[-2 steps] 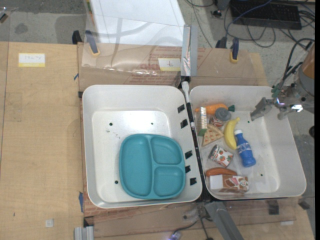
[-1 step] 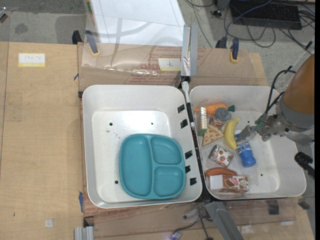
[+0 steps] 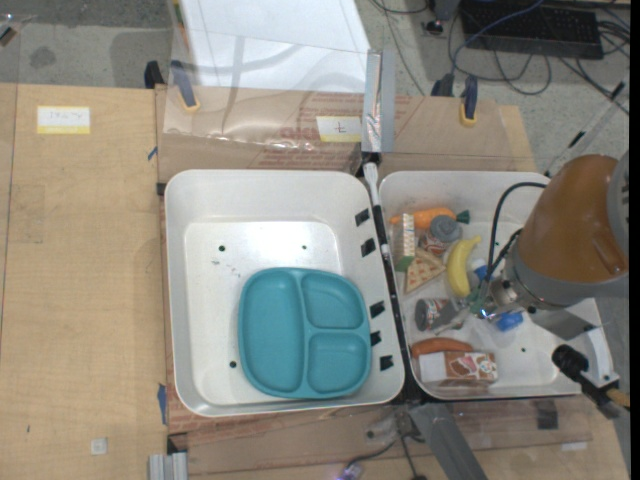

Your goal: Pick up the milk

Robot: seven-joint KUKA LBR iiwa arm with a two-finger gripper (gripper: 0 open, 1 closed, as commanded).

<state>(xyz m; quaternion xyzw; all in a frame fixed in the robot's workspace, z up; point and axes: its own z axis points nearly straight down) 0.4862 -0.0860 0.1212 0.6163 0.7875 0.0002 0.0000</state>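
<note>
Two white bins sat side by side on the counter (image 3: 80,268). The end effector (image 3: 487,303) hung low over the right bin (image 3: 580,363); whether it was open or closed could not be told. Just left of it lay a banana (image 3: 459,266); which item was the milk could not be told. Well left, the left bin (image 3: 190,268) held a teal plate (image 3: 303,334).

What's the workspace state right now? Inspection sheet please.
Surface: wooden bench bearing left bin and right bin.
Job's things: milk, cannot tell which item it is.
Clutter: teal divided plate in left bin; banana, carrot, sandwich wedge, hot dog and small packets in right bin.
Grippers: gripper low over right bin, beside banana.
Cables: black cable looping on arm; more on floor.
Surroundings: clamps, keyboard on floor.
</note>
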